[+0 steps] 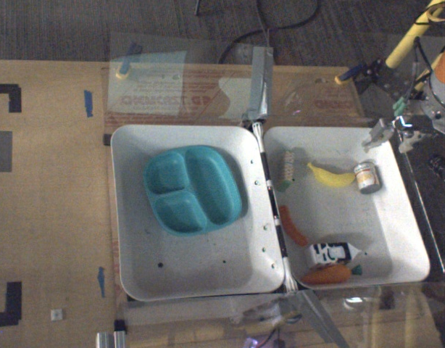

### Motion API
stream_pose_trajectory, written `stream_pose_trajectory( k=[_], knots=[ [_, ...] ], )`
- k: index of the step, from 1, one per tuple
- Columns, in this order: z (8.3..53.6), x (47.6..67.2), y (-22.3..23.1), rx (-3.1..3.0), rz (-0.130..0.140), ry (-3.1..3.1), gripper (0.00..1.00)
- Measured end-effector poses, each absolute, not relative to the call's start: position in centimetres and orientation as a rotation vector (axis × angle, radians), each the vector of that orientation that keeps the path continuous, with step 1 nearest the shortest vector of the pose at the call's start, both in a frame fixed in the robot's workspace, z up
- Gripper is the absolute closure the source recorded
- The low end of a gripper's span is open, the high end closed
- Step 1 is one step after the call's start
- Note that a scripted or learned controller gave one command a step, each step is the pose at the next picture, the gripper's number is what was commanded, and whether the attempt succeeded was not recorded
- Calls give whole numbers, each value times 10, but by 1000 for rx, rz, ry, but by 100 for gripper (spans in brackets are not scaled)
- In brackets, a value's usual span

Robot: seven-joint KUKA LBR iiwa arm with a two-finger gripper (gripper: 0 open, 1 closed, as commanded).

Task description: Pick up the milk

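Lying in the right bin (396,216): one milk (333,251), one banana (330,176), one carrot (326,274); hand (393,130) state unclear.

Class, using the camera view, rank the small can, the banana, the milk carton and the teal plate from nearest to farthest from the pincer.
From the pincer, at the right bin's upper right corner:
1. Small can, just below-left of it.
2. Banana, left of the can.
3. Milk carton, at the bin's front.
4. Teal plate, in the left bin.

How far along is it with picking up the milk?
Nothing looks done so far. The milk lies on its side near the front of the right bin, next to the carrot. The claw is at the bin's back right corner, apart from it. Reaching, gripping and lifting are all left.
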State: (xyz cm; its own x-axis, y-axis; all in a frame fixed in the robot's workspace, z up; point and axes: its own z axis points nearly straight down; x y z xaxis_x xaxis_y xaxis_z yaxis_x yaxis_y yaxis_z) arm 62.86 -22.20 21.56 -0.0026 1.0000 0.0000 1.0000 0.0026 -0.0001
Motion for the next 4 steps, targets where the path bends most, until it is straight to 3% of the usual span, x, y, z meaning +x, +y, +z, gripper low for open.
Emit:
stream_pose_trajectory(
  k=[1, 2, 3, 4],
  knots=[
    [216, 629, -222, -2218, 0, -2224, 0],
    [88, 589, -151, -2322, -6, -2124, 0],
    [88, 606, -171, -2227, -16, -2209, 0],
    [419, 583, -203, -2442, 0, -1982, 0]
  ],
)
